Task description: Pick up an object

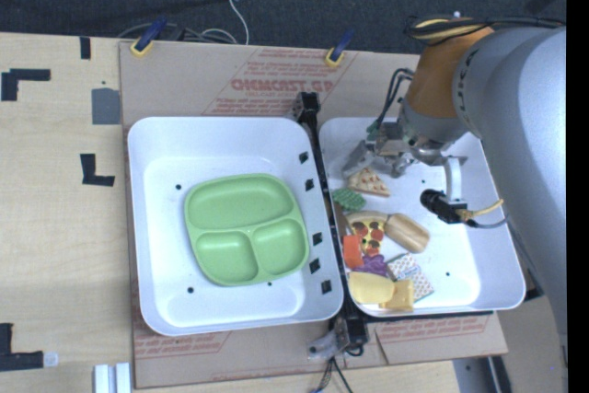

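Several small toy foods lie in the right bin (pixel 497 285), and I see them gathered along its left side. Highest of them is a triangular pizza slice (pixel 370 183), tan with red dots, and it lies just under the gripper (pixel 385 156). Below it there is a small green ridged piece (pixel 349 197) close to the bin's left wall. Then comes a flat piece with red and dark spots (pixel 367 233), and touching it on the right a tan bread roll (pixel 409 232). An orange-red piece (pixel 352 250) and a purple piece (pixel 374 263) lie under these. At the lower end I see a pale yellow piece (pixel 368 289), a darker yellow piece (pixel 401 295) beside it, and a small patterned packet (pixel 410 275) partly under them.

About the jaws, I cannot tell if they are spread or pressed together, because the wrist hides them from my camera. I see nothing held between them. The arm (pixel 515 106) reaches in from the right, with the orange band (pixel 440 74) above the wrist, and a black cable fitting (pixel 440 205) hangs over the bin's middle.

In the left bin (pixel 156 290) lies one green divided plate (pixel 245 228) with three compartments, near the centre. Both bins sit side by side on a cardboard sheet (pixel 267 78), which rests on the wooden surface (pixel 55 244).
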Controlling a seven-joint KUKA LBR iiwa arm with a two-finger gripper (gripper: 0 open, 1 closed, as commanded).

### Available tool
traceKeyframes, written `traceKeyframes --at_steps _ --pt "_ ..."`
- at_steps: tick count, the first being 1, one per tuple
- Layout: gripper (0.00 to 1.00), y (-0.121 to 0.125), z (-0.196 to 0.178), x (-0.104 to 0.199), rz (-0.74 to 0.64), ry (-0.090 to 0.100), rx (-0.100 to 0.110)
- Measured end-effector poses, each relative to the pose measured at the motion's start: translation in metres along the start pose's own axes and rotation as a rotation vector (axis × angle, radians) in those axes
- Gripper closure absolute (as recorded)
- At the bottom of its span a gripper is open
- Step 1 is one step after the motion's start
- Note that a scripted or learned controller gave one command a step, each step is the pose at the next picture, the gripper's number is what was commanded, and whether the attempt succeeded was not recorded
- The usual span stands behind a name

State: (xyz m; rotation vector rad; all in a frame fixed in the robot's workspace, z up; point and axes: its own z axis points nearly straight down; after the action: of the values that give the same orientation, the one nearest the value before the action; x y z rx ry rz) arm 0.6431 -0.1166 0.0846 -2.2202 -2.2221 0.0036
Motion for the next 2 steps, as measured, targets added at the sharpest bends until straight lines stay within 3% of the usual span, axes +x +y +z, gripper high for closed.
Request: traceKeyframes --at_steps 1,2 --pt "0.00 0.000 0.000 -0.002 -0.001 0.000 -0.001" --pt "0.00 -0.019 -0.001 -0.016 0.000 0.000 -0.002"
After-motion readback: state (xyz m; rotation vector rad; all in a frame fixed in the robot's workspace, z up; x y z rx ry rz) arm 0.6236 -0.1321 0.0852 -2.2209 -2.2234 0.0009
